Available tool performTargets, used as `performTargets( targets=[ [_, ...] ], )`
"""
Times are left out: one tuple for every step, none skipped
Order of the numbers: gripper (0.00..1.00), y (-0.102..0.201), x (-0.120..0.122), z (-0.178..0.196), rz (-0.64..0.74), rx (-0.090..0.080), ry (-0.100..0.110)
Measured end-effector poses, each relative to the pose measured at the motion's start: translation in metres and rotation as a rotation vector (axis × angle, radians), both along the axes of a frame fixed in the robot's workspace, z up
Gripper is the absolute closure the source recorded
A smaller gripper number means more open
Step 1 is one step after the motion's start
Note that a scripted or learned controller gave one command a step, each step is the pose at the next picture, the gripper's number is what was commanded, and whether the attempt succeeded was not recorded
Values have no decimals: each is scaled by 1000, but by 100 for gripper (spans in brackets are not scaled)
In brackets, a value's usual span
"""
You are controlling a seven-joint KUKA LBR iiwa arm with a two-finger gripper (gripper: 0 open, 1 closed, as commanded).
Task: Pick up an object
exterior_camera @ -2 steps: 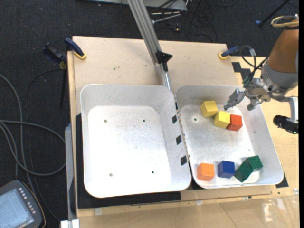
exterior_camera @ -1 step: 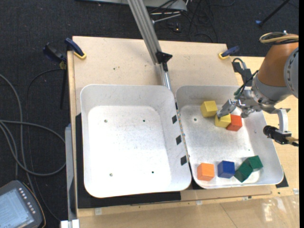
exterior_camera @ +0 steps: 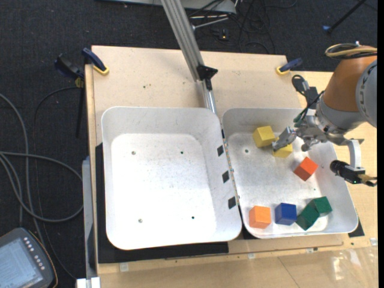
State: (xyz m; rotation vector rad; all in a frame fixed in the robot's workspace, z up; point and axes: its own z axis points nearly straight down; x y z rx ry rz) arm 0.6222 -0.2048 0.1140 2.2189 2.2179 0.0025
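Note:
Several blocks lie in the right bin [exterior_camera: 345, 221]. A yellow block [exterior_camera: 263, 135] sits near its back left, and a smaller yellow block [exterior_camera: 284, 152] lies just right of it. My gripper [exterior_camera: 294, 143] hangs low over the bin's back half, open, its left finger right above the smaller yellow block and nothing held between the fingers. A red-orange block [exterior_camera: 305, 169] lies just below the gripper. Along the front wall sit an orange block [exterior_camera: 260, 216], a blue block [exterior_camera: 286, 213] and two green blocks [exterior_camera: 308, 218] [exterior_camera: 323, 205].
The left bin [exterior_camera: 114, 161] stands beside the right one, their rims touching at the middle. A slanted metal pole [exterior_camera: 183, 32] comes down to the bench behind the bins. Clamps [exterior_camera: 96, 62] [exterior_camera: 289, 66] grip the bench's back corners.

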Motion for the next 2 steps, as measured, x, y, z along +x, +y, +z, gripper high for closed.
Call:
performTargets(
  targets=[
    [100,0,0,8,0,0,0],
    [100,-1,11,66,3,-1,-3]
  ],
)
